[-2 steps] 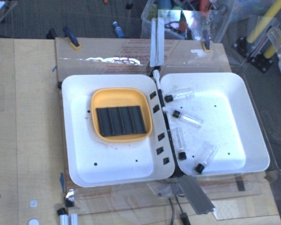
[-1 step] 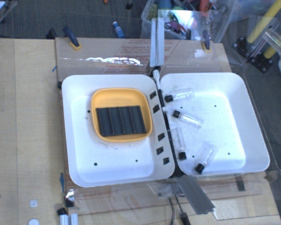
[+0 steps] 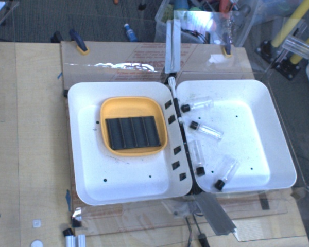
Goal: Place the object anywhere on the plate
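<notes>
resting on the yellow plate [image 3: 134, 105], a ridged black block [image 3: 132, 133].

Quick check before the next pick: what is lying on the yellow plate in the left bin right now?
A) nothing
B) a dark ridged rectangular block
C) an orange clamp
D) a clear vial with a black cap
B: a dark ridged block lies flat on the yellow plate; the capped vials are in the right bin.
</notes>
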`<state>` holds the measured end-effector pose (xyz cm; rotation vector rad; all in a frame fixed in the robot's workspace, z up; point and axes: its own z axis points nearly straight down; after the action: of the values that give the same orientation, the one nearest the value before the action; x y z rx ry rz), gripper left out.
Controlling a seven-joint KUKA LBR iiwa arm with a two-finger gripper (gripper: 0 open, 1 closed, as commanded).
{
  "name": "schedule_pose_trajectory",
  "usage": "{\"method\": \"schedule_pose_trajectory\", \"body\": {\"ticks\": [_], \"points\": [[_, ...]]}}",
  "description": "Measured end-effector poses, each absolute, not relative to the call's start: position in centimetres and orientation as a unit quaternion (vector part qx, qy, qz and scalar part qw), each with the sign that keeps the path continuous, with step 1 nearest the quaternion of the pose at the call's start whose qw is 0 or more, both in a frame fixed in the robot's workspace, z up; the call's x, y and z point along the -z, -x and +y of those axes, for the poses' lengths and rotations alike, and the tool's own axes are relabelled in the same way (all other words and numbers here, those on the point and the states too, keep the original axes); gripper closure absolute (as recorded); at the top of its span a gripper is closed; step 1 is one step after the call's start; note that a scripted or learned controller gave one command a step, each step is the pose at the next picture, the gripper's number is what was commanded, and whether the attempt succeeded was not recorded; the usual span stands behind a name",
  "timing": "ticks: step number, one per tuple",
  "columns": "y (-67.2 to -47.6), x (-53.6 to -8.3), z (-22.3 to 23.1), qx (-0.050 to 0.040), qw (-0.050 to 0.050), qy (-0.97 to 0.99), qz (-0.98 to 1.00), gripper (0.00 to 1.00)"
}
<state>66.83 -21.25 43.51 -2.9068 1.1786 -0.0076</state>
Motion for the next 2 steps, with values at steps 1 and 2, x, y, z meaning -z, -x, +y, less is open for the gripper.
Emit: {"method": "schedule_pose_trajectory", "body": {"ticks": [1, 2], "points": [[-66.80, -43.44, -21.26, 0.0014, 0.002, 0.995, 0.099, 1.00], [-66.78, -43.43, -21.29, 0.0014, 0.003, 0.995, 0.099, 0.00]]}}
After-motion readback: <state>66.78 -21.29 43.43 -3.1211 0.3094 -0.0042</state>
